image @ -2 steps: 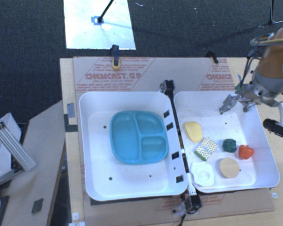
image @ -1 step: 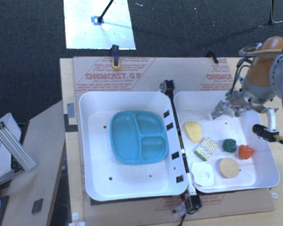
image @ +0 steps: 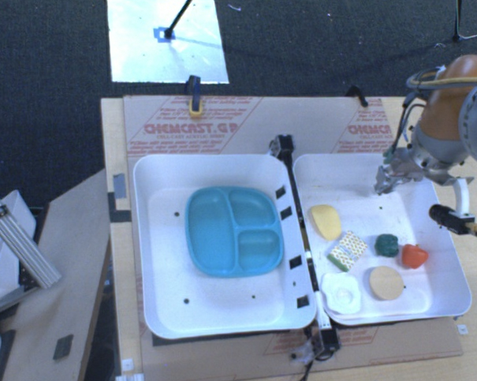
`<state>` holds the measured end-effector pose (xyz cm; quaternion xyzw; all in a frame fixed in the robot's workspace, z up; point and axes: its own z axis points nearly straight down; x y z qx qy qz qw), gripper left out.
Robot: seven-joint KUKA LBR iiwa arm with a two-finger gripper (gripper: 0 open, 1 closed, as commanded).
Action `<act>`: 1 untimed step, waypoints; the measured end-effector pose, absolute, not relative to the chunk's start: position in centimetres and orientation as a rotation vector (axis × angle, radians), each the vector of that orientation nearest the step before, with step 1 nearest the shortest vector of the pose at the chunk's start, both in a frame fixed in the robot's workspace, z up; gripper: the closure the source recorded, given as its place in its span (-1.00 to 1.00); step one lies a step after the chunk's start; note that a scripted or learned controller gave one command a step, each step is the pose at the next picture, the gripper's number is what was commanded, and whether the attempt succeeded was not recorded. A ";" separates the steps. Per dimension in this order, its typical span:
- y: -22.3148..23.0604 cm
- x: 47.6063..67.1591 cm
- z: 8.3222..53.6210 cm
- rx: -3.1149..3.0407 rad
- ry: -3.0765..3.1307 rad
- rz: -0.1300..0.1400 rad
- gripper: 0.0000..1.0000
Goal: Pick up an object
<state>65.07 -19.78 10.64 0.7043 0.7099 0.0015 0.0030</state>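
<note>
The right bin (image: 444, 291) holds several small items. A yellow oval piece (image: 327, 220) lies near its left side. Below it sit a checkered yellow-green block (image: 348, 250) and a white round cup (image: 342, 293). A tan disc (image: 386, 283), a dark green lump (image: 387, 245) and an orange-red piece (image: 414, 255) lie further right. My gripper (image: 388, 178) hangs over the upper part of the right bin, above and to the right of the yellow piece, with nothing seen between its fingers. The arm comes in from the right.
The left bin (image: 158, 252) holds a blue divided plate (image: 232, 230). A black clip strip (image: 297, 230) runs between the bins. A cardboard sheet (image: 220, 119) lies under both. A metal rail (image: 16, 243) stands at the far left.
</note>
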 end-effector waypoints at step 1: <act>-19.5 65.7 15.2 2.211 2.224 0.005 1.00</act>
